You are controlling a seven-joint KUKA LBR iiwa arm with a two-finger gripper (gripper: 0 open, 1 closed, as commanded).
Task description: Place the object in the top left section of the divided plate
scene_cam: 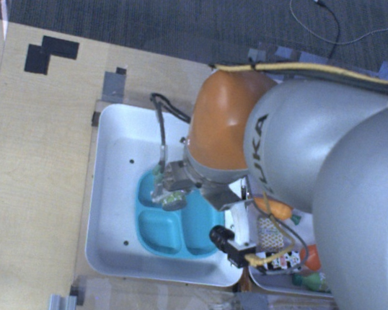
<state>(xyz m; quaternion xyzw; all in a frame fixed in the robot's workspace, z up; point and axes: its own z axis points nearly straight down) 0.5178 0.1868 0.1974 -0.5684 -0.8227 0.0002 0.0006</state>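
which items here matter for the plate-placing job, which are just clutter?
Job:
- blue divided plate in the left bin
- gripper over the plate's top left section

Lying about:
- orange item, green item in the right bin
- black tape marks on the bench

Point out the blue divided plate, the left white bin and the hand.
blue divided plate [161, 232]: camera view, floor of its lower left section.
left white bin [114, 174]: camera view, bare floor left of the plate.
hand [170, 196]: camera view, tip low over the plate's upper left section.
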